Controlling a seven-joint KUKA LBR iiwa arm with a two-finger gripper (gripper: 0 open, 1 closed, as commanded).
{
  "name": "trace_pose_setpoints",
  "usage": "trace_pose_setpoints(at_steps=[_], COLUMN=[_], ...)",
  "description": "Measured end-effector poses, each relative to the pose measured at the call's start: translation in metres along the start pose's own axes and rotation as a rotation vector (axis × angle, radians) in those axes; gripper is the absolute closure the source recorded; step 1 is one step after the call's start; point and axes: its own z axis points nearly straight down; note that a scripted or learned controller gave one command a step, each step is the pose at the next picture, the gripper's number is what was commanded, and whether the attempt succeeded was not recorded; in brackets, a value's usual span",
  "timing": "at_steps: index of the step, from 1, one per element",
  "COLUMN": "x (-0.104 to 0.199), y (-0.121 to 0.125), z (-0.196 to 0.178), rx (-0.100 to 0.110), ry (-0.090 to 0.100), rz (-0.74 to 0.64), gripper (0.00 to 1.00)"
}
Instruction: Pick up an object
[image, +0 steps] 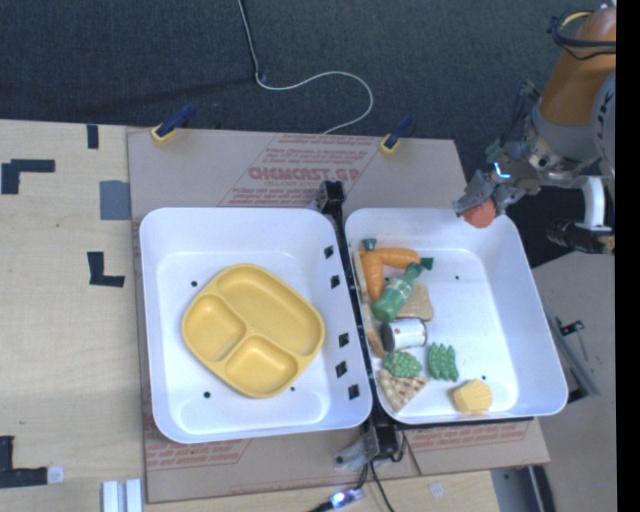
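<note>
My gripper (479, 207) hangs over the far right corner of the right bin (500, 300), raised above its rim. A small red round object (483, 214) sits between its fingertips, so the gripper is shut on it. Along the left side of that bin lie an orange carrot (386, 261), a green bottle (394, 296), a small can (405, 333), a green leafy toy (442, 360), a waffle-like slice (400, 384) and a yellow lump (472, 397).
The left bin (170, 260) holds a yellow divided plate (253, 328). A black hinge strip (342, 300) runs between the bins. Both bins rest on cardboard (290, 170), with a white cable (320, 80) behind it.
</note>
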Motion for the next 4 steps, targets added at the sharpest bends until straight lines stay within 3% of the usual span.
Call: trace_pose_setpoints(at_steps=[4], x=[0.16], y=[-0.129], z=[0.009], rx=[0.006], ry=[0.002], rz=[-0.003], gripper=[1.0])
